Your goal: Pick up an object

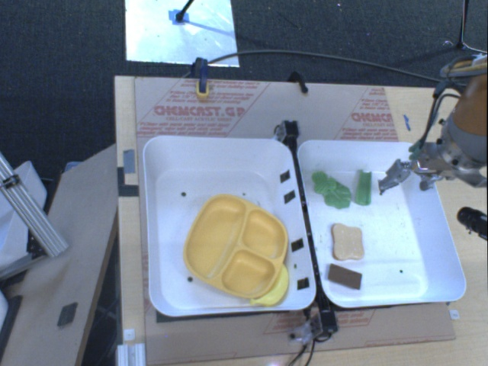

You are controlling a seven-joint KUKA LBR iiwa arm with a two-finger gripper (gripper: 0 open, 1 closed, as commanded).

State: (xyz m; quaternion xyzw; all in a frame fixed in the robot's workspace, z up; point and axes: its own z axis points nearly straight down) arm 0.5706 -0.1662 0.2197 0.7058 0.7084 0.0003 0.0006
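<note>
Far to the left of the end effector (398, 175), across the divider: left white bin (164, 158), with a yellow three-compartment tray (235, 246) lying tilted in its lower middle, all compartments bare. Tucked against the tray's lower right corner, touching it, a small yellow curved piece (276, 288), nearest the divider. Closer in, on the near side of the divider: right white bin (442, 242). In its upper left part, left of the end effector and roughly level with it, a lumpy green piece like a broccoli floret (332, 189). Just beside that, between it and the end effector, a short green stick-shaped piece (364, 187) standing roughly upright in the view, apart from the fingers. Below and left of the end effector, well apart from it, a tan slice of toast (348, 241) lying flat; just below that, not touching, a dark brown rectangular block (345, 277), slightly tilted. At the right bin's upper right edge, the end effector itself, reaching in from the right on the grey arm (467, 139), pointing left toward the green stick; nothing seen between the fingers; whether open or closed, cannot tell. Under both bins, a counter (252, 101) with a printed cardboard sheet.
</note>
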